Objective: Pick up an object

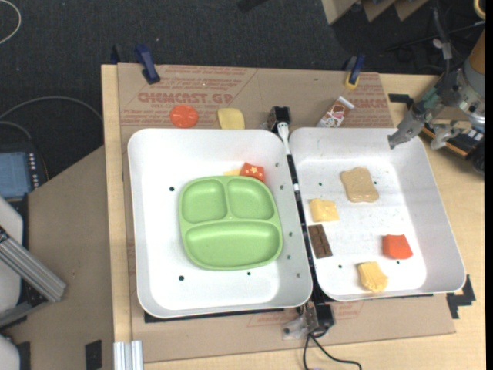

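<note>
In right bin (pixel 431 206): tan bread-shaped piece (pixel 360 184) up top, yellow cheese square (pixel 323 210) left of it, brown chocolate bar (pixel 320 240) by inner wall, orange-red block (pixel 397 246) and yellow chunk (pixel 372 276) near front. Gripper (pixel 407 132) sits over bin's far right corner, well apart from all pieces, nothing between fingers; spread or pressed together, honestly can't tell. Left bin (pixel 146 206) has green divided plate (pixel 229 223), red piece (pixel 253 172) touching its far edge. Orange disc (pixel 184 116), pale yellow piece (pixel 230 119) on cardboard behind bins.
</note>
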You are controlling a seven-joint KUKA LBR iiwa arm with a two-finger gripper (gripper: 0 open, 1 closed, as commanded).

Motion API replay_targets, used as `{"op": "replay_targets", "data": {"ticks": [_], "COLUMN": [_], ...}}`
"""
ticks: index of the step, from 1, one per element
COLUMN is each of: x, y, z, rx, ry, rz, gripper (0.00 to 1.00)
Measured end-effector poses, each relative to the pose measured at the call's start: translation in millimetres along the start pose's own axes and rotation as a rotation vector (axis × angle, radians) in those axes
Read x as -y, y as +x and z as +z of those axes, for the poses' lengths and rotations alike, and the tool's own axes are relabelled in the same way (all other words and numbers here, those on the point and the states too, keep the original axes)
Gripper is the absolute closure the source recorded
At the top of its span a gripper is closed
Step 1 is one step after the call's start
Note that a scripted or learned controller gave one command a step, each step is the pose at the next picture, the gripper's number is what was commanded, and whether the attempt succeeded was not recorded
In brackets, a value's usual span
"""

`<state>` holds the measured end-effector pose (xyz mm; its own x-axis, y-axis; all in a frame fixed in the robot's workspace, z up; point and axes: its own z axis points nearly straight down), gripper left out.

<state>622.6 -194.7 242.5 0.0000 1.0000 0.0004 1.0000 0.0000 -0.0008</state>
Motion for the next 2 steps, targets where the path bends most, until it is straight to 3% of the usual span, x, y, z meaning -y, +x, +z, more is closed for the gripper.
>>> {"op": "replay_targets", "data": {"ticks": [1,2], "x": [77.7,147.9], "y": [-31.0,28.7], "z": [111.7,161.4], "rx": [-0.004,-0.006], "ry": [0.014,0.01], "rz": [0.007,0.001], "gripper": [0.0,0.0]}}
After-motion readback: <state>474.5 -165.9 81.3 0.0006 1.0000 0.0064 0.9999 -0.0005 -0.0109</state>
